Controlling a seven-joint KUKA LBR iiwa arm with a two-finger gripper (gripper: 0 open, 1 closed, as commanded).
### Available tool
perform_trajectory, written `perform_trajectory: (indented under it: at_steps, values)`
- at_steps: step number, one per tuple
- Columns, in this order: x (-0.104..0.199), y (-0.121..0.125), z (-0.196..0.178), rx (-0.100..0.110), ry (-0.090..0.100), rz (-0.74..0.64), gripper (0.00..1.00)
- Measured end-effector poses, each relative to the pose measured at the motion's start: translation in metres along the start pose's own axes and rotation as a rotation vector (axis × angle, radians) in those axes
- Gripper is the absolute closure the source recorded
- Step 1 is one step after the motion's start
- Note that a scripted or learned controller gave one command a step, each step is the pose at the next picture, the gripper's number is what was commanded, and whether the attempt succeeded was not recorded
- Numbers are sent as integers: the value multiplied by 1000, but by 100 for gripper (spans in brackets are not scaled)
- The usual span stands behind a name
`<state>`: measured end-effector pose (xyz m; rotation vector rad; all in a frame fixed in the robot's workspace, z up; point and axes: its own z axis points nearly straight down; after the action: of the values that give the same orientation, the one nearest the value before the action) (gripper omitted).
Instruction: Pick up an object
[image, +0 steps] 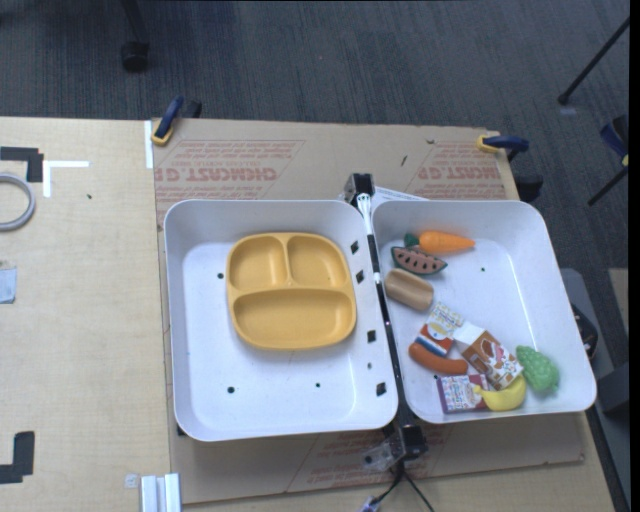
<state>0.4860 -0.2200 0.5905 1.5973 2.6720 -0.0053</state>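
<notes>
White right-hand bin (520, 262) holds every toy food item, none lifted, so I judge picking unstarted; tool state: cannot tell.

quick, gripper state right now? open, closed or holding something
gripper: cannot be told. The toy foods all lie in the right-hand bin, and the yellow plate lies in the left-hand bin.

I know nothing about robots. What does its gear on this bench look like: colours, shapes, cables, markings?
Two shallow white bins, left and right, have rounded corners and small black clips between them. They rest on brown cardboard with red lettering, held by blue-and-yellow clamps. Dark cables trail below.
</notes>
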Motion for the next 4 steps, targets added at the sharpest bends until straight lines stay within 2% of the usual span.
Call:
perform_trajectory:
  at_steps: [4]
  values:
    - [-5, 6, -37, -8, -17, -7, 100]
